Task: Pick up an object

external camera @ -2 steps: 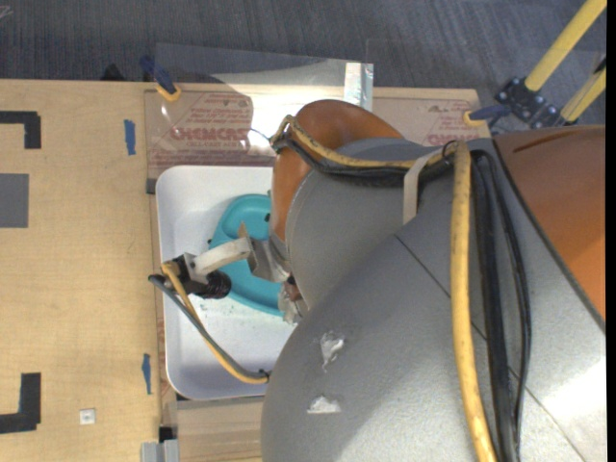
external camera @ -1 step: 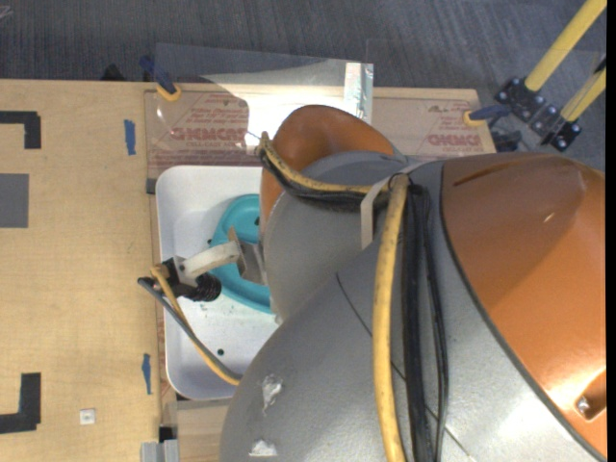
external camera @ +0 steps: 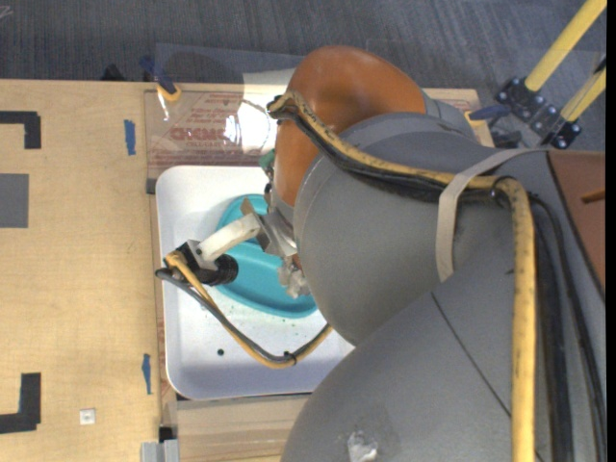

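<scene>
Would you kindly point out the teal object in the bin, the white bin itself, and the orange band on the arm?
teal object [external camera: 258, 287]: camera view, on its lower curved body.
white bin [external camera: 197, 354]: camera view, on its bare floor near the lower left.
orange band [external camera: 358, 83]: camera view, on its top surface.
</scene>
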You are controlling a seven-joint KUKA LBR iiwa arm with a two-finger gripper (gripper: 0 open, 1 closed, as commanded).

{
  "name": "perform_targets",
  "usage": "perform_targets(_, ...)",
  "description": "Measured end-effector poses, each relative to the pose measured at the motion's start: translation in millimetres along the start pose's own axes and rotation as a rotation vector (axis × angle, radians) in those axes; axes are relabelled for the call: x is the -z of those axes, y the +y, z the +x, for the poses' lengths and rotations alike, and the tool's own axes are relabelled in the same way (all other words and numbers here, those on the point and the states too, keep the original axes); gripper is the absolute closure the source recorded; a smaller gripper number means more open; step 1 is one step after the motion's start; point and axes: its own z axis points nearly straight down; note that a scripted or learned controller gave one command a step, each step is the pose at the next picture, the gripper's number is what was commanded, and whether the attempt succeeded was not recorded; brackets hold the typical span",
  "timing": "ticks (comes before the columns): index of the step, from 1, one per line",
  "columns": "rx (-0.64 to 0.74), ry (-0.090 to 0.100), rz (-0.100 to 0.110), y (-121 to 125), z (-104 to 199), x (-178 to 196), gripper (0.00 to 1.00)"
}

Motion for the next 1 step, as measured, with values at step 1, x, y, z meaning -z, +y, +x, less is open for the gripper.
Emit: perform_targets(1,-0.182,-0.006,-0.001,0.4,-1.4,-41.0,1.00)
